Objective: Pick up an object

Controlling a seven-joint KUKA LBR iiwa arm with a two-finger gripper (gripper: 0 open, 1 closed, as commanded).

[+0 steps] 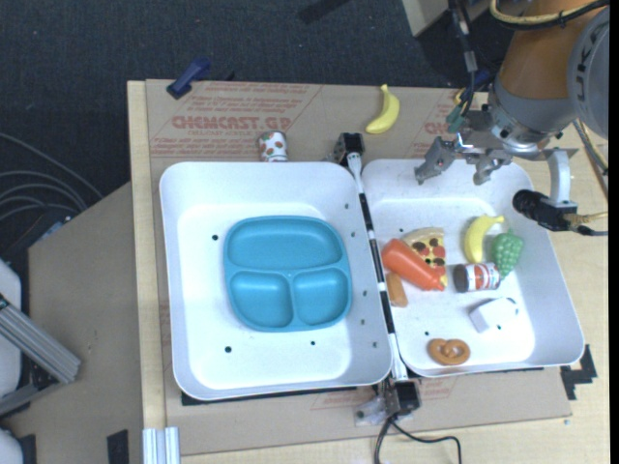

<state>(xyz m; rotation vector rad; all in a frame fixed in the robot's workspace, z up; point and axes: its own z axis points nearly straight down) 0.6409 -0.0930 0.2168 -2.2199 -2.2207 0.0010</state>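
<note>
Camera view: the right bin (551, 303) holds the candidates for picking, a cluster of small toy foods near its middle. A pizza slice (426, 245) lies touching an orange carrot (414, 266); just right of them a yellow banana (479, 235) leans against a green strawberry-shaped piece (507, 250), with a small dark red-and-white bottle (477, 277) lying on its side below. A white block (493, 313) and a pretzel (449, 351) sit apart, nearer the front wall.

These all look like light, hollow plastic pieces, stiff and fairly slick, so I judge they would tend to squirt out of a pinch that lands off-centre. The carrot looks the best choice: long, with an open side toward the front, to be taken across its thick middle. The pretzel and white block stand free of neighbours but are low and flat, harder to get under. The bottle may roll.

The gripper (462, 165) hangs over the back edge of the right bin, well apart from the cluster, its jaws spread and pinching nothing.

The bin floor is smooth white plastic with shallow sloped walls, so things could slide when nudged. The left bin (193, 259) carries a blue divided tray (287, 272). On the cardboard-covered worktop (319, 114) behind the bins lie a second banana (383, 112) and a small spotted piece (274, 145), with room to spare around them.
</note>
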